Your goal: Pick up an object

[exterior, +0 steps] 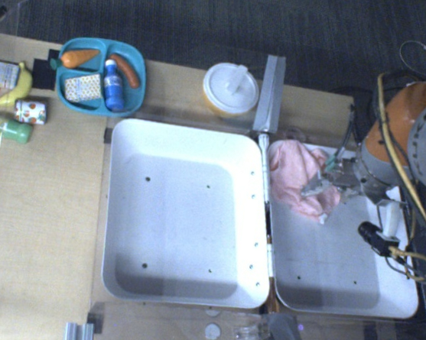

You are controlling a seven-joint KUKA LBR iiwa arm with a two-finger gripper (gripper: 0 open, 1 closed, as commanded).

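A crumpled pink cloth point(295, 176) lies in the far left corner of the right bin point(337, 285). My gripper point(325, 185) is low over the cloth's right edge, its metal fingers point(315, 189) touching or pressing into the fabric. The grey arm with its orange band point(409, 109) comes in from the right above the bin. I cannot make out how wide the fingers stand or whether fabric sits between them.
The left bin point(177, 276) sits beside the right one, a metal divider point(269, 95) between them at the back. A lidded yellow cup point(230, 89) stands behind the bins. A blue tray of toy food point(101, 76), a banana point(17, 86), a can point(30, 111) and a green bottle point(2, 127) lie far left.
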